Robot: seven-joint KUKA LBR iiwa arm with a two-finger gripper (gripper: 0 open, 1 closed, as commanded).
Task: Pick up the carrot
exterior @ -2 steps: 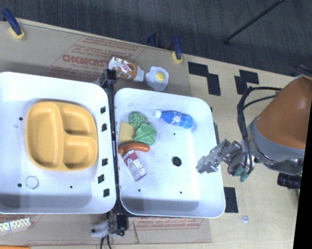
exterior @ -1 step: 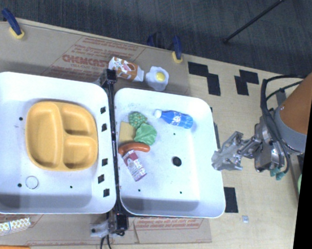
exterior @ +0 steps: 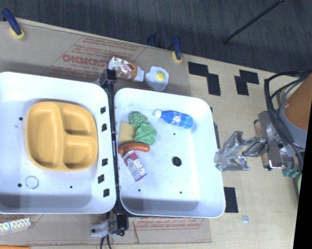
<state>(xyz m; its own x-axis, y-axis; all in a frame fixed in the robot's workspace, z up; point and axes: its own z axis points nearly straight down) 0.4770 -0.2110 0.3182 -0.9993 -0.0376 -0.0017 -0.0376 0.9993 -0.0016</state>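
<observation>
Near edge: orange strip (exterior: 10, 247) lies outside bins, possibly another carrot | carrot (exterior: 134, 147) in right bin (exterior: 192, 197), left side, touching red packet (exterior: 135, 166) | gripper (exterior: 229, 154) beyond bin's right wall, jaws spread, empty | approach: descend vertically, straddle carrot crosswise, avoid packet

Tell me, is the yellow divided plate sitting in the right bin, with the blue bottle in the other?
Not quite. The camera view shows the yellow divided plate in the left bin; the blue bottle is in the other, the right bin.

Carrot (exterior: 134, 147) in right bin (exterior: 191, 200); fingers (exterior: 223, 160) outside right rim, empty.
</observation>
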